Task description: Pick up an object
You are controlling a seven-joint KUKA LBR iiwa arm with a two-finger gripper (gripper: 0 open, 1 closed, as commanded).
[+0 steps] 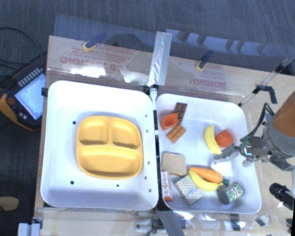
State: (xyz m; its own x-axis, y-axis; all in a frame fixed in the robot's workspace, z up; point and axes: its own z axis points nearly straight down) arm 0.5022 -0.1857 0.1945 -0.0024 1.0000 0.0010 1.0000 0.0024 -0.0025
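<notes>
Gripper (226, 160) sits low over the right bin (201, 108), finger state can't be told, nothing visibly between them. Just behind it: a round orange-red tomato (224, 137) touching a small yellow banana (212, 138). Just in front: an orange carrot (206, 174) lying on a second banana (204, 182), beside a green can (231, 192). Far to its left, a yellow divided tray (110, 147) in the left bin (56, 131).

At about three o'clock the arm (289, 128) shows a rounded orange band above a grey wrist section. Below it sits a cluster of dark metal fittings with small green and white spots, and a pale grey gripper (225, 156) tapering to slim tips.
</notes>
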